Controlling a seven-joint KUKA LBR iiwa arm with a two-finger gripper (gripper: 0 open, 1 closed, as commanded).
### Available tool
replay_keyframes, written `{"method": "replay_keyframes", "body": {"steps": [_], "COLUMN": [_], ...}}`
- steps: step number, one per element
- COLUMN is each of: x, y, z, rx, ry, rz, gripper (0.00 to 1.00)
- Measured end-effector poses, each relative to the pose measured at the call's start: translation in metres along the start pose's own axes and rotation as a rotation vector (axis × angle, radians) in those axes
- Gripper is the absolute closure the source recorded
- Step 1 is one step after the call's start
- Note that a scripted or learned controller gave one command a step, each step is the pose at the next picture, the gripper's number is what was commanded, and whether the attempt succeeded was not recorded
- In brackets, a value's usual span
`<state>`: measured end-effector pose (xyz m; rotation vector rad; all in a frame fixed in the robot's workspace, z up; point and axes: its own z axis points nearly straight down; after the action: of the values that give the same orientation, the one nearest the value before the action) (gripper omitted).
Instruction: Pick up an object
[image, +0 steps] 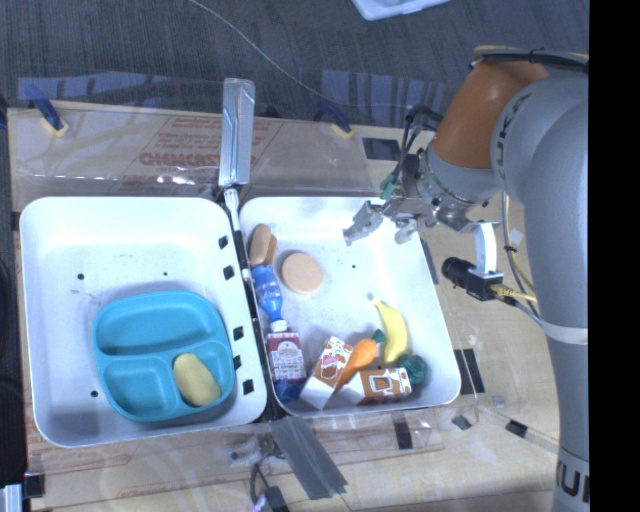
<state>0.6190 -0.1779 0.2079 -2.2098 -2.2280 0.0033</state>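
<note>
The round tan cookie (301, 272) lies in my right bin (432, 300), near the banana (392, 330) and carrot (358, 358). My gripper (378, 226) hovers above that bin's far edge, fingers spread, gripping nothing

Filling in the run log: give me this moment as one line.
gripper: above right bin upper area, holding nothing | banana, carrot: right bin | yellow potato: on blue tray, left bin
</note>
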Motion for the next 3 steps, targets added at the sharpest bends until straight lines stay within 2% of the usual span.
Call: {"method": "replay_keyframes", "body": {"steps": [1,2,3], "x": [-0.033,-0.032,0.061], "y": [-0.073,-0.072,-0.093], "z": [0.114,0.102,0.106], "rx": [0.001,-0.001,-0.002], "ry": [0.000,-0.001,-0.001], "rz": [-0.029,-0.036,0.156], "gripper": [0.00,1.00,1.00]}}
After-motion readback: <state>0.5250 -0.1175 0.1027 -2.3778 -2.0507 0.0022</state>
